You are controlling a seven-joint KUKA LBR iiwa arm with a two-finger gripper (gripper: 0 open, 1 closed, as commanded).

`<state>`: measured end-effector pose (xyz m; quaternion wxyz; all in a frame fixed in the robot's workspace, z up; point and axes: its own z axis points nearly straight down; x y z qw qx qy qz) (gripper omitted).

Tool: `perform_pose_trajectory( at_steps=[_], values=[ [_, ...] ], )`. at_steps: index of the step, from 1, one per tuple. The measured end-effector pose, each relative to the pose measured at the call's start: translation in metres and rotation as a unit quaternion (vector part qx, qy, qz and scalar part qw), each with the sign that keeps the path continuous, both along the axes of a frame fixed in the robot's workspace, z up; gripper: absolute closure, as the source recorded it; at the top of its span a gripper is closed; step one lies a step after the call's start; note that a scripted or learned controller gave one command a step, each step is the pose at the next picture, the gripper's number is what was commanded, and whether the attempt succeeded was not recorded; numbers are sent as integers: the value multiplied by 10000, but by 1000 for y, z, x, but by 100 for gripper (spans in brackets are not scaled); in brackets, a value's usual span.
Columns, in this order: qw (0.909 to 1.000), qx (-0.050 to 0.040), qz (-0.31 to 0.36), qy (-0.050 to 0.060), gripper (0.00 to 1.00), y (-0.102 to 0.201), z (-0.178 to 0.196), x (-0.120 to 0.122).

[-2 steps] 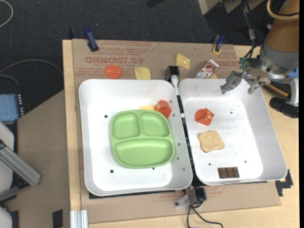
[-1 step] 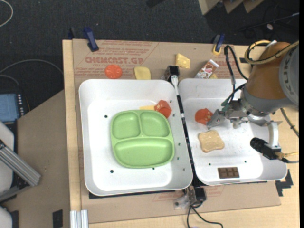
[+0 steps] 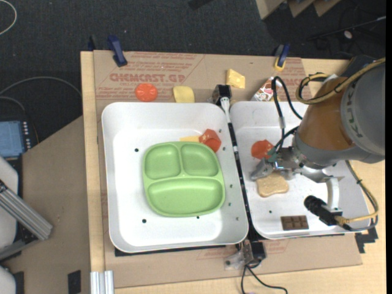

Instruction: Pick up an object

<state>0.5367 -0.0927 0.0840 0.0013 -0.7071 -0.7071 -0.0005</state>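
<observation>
In the right bin lie a red round piece, a tan toast-shaped piece and a brown chocolate bar. My gripper hangs low over this bin, between the red piece and the toast, right at the toast's upper edge. The arm's grey and orange body covers the bin's right part. In the left bin a green divided plate lies flat, with a red piece and a yellow slice at its far edge.
On the cardboard behind the bins lie an orange piece, a yellow piece, a yellow wedge and a small carton. Blue clamps hold the board's back edge. Black cables loop over the right bin.
</observation>
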Motion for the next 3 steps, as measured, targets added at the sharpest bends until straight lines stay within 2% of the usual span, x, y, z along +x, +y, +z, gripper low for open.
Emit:
perform_pose_trajectory(
  at_steps=[1, 2, 3],
  values=[
    [10000, -2, -8, 22, 0, -5, 0, -33],
    [10000, -25, 13, -46, 0, -15, 1, 49],
    [10000, -1, -15, 31, 0, -19, 0, -28]
  ],
)
